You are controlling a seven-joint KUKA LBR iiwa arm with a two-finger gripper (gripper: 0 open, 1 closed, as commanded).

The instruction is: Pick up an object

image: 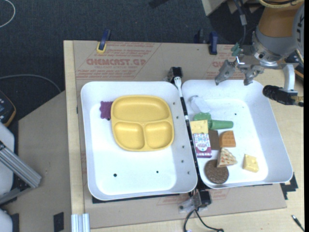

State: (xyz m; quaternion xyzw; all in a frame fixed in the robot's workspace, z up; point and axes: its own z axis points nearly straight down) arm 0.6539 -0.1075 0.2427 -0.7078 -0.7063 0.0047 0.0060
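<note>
My gripper (236, 76) hangs above the far edge of the right bin (270, 124), its two fingers spread open with nothing between them. Below it, toward the bin's left and front, lie a green piece (215, 123), a yellow block (198, 127), a small printed carton (202, 144), a brown square piece (227, 139), a tan wedge (226, 157), a brown round cookie (216, 172) and a yellow cheese piece (250, 163). A pale clear item (199, 103) rests near the bin's far left corner.
The left bin (96, 144) holds a yellow divided plate (143, 122) with a purple item (105, 109) peeking out at its left. A black divider strip (186, 124) runs between the bins. Cardboard (140, 59) lies beyond both bins.
</note>
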